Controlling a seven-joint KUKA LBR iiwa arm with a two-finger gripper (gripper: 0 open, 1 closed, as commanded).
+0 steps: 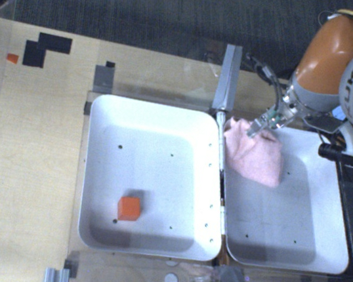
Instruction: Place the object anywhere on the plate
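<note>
where the hand [256, 131] pinches it, a limp, crumpled pale pink cloth [255, 157], hanging in folds

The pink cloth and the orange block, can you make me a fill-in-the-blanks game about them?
1. The pink cloth is in the ____ bin.
2. The small block in the left bin is colored ____.
3. The robot's hand is at the ____ edge of the pink cloth.
4. The cloth lies against the bin's ____ wall, next to the divider.

Missing words: right; orange; top; left
</note>
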